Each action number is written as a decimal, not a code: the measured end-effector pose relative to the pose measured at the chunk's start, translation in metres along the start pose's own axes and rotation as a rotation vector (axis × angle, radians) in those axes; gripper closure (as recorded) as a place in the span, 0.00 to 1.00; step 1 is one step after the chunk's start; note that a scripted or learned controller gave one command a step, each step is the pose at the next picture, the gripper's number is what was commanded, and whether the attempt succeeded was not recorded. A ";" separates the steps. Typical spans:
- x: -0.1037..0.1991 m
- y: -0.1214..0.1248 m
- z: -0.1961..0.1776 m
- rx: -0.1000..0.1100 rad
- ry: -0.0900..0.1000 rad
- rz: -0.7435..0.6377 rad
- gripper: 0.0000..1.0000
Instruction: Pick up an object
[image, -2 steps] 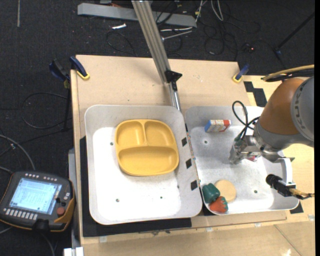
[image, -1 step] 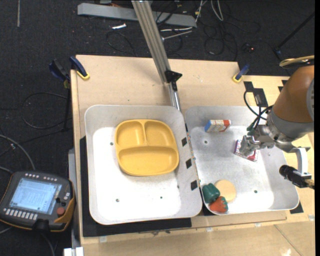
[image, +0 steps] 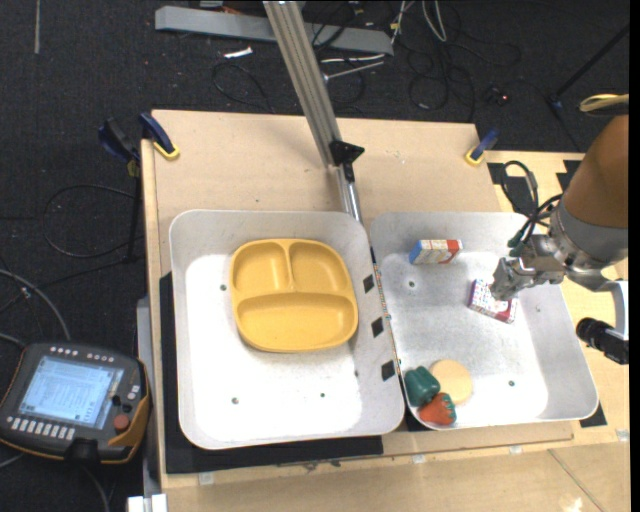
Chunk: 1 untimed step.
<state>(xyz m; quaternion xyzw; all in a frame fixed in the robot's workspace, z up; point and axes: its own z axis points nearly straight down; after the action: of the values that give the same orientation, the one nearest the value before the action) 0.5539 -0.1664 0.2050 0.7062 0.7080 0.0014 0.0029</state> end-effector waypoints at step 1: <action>0.000 0.002 -0.039 0.000 0.000 0.000 1.00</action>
<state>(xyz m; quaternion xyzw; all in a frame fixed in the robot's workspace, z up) 0.5554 -0.1665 0.2439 0.7061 0.7081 0.0012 0.0028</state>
